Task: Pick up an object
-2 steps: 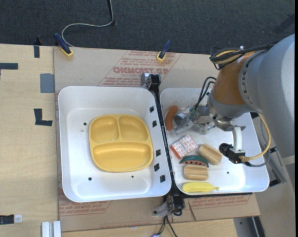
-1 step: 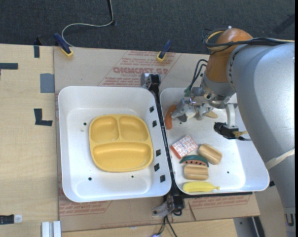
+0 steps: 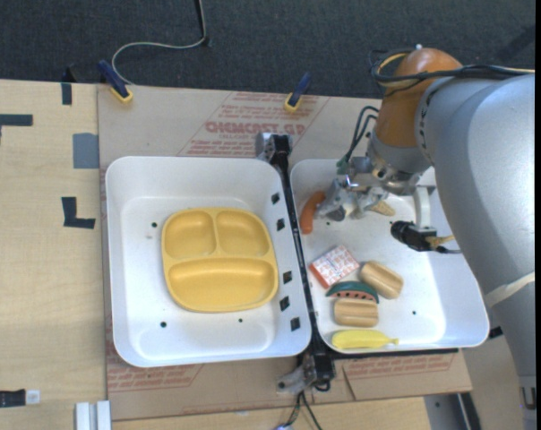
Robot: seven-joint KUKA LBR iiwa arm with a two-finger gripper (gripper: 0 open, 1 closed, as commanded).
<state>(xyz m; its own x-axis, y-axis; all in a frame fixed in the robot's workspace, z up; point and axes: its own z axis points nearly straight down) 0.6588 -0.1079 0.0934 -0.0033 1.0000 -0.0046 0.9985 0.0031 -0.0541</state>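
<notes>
Inside the right bin [image 3: 450,325], one banana [image 3: 364,339], one carrot [image 3: 309,210], pincer [image 3: 347,200] grip state unclear, one yellow plate [image 3: 220,260] left.

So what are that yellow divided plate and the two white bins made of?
The yellow divided plate looks like moulded plastic: one even colour, rounded compartments, soft matte sheen. The left white bin and right white bin also look plastic, smooth, with rounded rims, though this is only a guess.
</notes>
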